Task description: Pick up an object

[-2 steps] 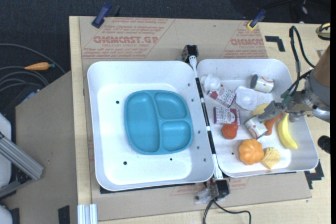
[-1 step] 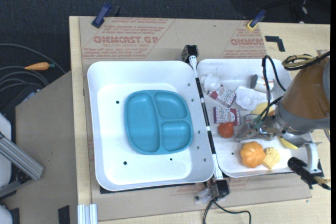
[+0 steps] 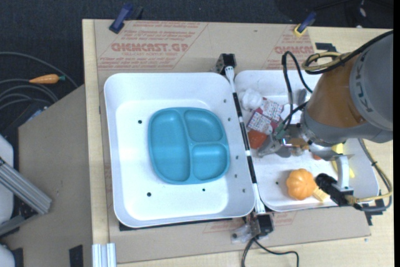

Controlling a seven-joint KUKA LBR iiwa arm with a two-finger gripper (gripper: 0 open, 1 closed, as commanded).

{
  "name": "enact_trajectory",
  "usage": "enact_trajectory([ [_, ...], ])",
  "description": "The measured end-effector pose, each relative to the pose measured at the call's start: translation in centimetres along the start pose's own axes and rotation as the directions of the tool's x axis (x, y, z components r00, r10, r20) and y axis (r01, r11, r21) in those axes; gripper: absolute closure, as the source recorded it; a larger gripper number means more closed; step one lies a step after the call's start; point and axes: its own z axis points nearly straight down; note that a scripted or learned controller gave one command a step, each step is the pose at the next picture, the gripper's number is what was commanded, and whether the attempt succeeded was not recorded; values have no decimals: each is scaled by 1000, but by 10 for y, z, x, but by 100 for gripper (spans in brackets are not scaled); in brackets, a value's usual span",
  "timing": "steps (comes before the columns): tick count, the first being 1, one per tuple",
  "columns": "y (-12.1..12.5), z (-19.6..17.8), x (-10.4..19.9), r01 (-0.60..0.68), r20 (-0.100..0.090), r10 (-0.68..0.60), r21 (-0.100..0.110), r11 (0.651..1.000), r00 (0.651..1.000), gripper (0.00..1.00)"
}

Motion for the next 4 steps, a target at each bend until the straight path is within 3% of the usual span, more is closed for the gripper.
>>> enact_trajectory([
  [1,62,0,-36,-1,1,1,1,1000,1000,0],
  [2,63,-10,-35,1,1,-1,1,1000,1000,100],
  [3,63,-10,-35,1,1,-1,1,1000,1000,0],
  [4,124,-2,-14,-1,1,1,3,1000,1000,0],
])
